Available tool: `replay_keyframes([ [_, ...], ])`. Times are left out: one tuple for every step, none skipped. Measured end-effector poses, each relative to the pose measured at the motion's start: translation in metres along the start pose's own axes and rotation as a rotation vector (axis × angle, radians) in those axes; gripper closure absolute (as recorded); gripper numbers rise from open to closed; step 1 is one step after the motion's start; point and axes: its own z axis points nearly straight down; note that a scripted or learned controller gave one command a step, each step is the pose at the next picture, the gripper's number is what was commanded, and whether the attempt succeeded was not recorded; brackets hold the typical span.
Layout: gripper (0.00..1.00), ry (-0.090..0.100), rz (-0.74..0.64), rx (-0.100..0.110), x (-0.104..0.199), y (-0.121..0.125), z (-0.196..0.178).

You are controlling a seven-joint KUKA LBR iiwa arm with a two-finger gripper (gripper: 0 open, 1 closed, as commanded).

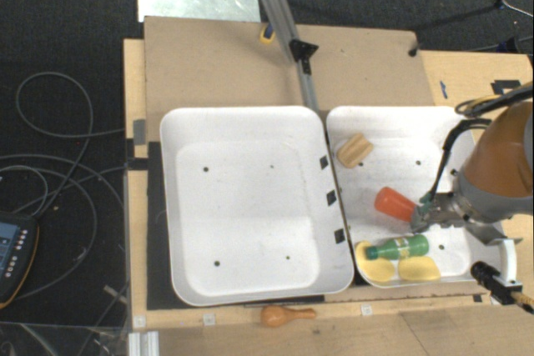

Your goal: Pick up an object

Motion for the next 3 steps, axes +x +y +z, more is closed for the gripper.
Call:
replay_keyframes([
  [1.00,-0.002,-0.006,-0.005,-0.002,-0.001,-0.063],
  [1.00,-0.003,-0.007,-0.007,-0.004,0.003,-0.127],
  [1.00,0.000,-0.007,0.000,-0.004,0.004,-0.131],
])
